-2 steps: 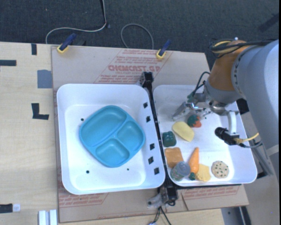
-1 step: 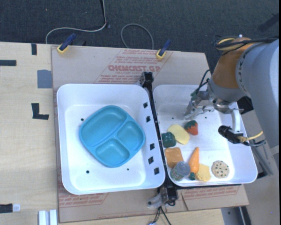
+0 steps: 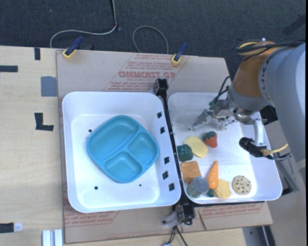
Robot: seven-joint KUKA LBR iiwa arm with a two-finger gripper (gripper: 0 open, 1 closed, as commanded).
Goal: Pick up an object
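Reaching in from the right, the arm (image 3: 269,81) hangs over the upper part of the right bin (image 3: 187,102), its orange band showing above the wrist. The gripper (image 3: 208,118) sits low over the bin's bare white floor, with grey fingers (image 3: 200,121) pointing left and down toward the toys; nothing lies between them, and whether the jaws are apart or together cannot be told from this angle. Just below and right of the fingertips lies a strawberry (image 3: 210,138), close to them but apart. A yellow piece (image 3: 197,146) lies beside the strawberry, touching a dark green piece (image 3: 184,151) on its left. Below these is an orange-brown block (image 3: 190,169), and a carrot (image 3: 213,173) stands at a slant to its right. A grey lump (image 3: 197,186) rests at the bin's lower edge, with a pale yellow piece (image 3: 223,189) just right of it and a cookie (image 3: 241,184) near the lower right corner. All the toys lie in the lower half of the right bin. The left bin (image 3: 74,106) holds a blue tray (image 3: 123,148) with three compartments, set at a tilt. Both bins rest on a cardboard sheet (image 3: 138,73) held by two clamps (image 3: 72,47) at its far edge.
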